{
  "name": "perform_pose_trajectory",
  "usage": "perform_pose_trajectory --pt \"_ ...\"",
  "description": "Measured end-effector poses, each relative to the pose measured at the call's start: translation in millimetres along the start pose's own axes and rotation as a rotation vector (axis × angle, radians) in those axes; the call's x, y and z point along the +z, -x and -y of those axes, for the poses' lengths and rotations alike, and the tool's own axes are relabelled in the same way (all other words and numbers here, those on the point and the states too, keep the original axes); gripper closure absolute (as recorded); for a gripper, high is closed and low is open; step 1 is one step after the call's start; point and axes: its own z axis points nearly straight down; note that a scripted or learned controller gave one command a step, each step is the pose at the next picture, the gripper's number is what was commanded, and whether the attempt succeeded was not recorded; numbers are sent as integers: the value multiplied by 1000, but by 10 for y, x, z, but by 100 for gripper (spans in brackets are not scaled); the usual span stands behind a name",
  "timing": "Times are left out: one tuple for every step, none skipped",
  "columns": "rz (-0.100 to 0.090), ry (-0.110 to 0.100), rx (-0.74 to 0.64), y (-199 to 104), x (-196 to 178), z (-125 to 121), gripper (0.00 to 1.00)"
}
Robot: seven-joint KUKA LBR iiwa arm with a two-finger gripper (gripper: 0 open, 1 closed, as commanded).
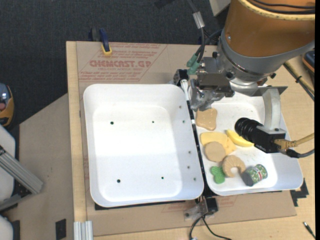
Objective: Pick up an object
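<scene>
The arm (270, 29) is reaching in over the right bin (285, 181), with its jaws hanging at the bin's upper left corner, just above a tan toast slice (206, 118). Whether the jaws are wide or narrow, I cannot tell. Below the toast are lying a yellow cheese slice (216, 138), a banana (238, 139), a round cookie (215, 151), a bagel (233, 165), a green piece (217, 174) and a can (255, 174). The left bin (95, 99) is sitting alongside on the tabletop (75, 74).

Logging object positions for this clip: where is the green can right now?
The green can lies on its side in the right bin, near its front edge, just right of the bagel and below the banana.
</scene>
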Motion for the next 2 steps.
perform_pose_trajectory --pt "-5 22 4 -351 -1055 -10 100" --pt "1 2 5 -973 808 -13 100"
